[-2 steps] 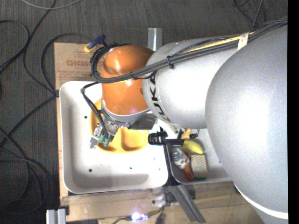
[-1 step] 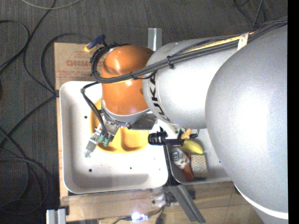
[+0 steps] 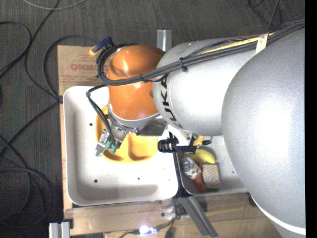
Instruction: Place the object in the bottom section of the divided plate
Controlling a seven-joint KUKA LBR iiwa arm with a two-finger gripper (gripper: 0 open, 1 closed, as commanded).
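Note:
A yellow divided plate [image 3: 140, 148] lies in the left white bin [image 3: 79, 182], mostly hidden under my wrist; two of its sections show below the orange band. My gripper [image 3: 106, 146] hangs over the plate's left edge, its tip pointing down-left. The arm's bulk hides the fingers and whatever lies between them.
The right bin [image 3: 218, 188] holds a yellow banana-like item [image 3: 206, 156], a small bottle [image 3: 190, 168], an orange-red item [image 3: 199, 184] and a tan mesh block [image 3: 211, 175]. A cardboard sheet [image 3: 74, 66] lies under the bins. Cables cross the dark floor.

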